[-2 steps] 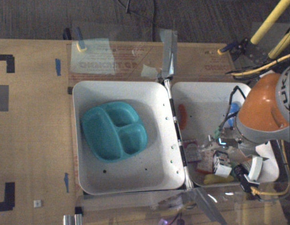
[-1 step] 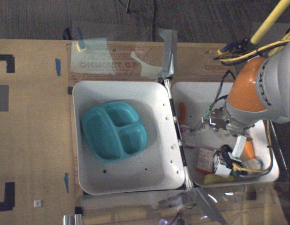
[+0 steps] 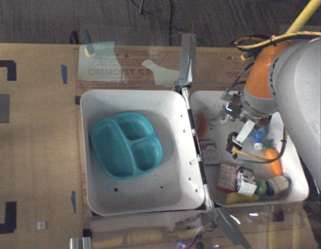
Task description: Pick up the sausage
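Sausage (image 3: 202, 124) lies at left wall of right bin (image 3: 302, 184); hand (image 3: 229, 112) nearby, grip unclear

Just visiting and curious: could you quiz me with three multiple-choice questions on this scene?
1. Where is the teal divided plastic plate? A) left white bin B) on the bench C) held aloft
2. How many compartments has it? A) two B) three C) five
3. The reddish-orange sausage is: A) on the plate B) gripped, lifted C) lying in right white bin
Answers: 1 A, it sits inside that bin; 2 B, ridges make three wells; 3 C, it lies by the bin's left wall, apart from the gripper.
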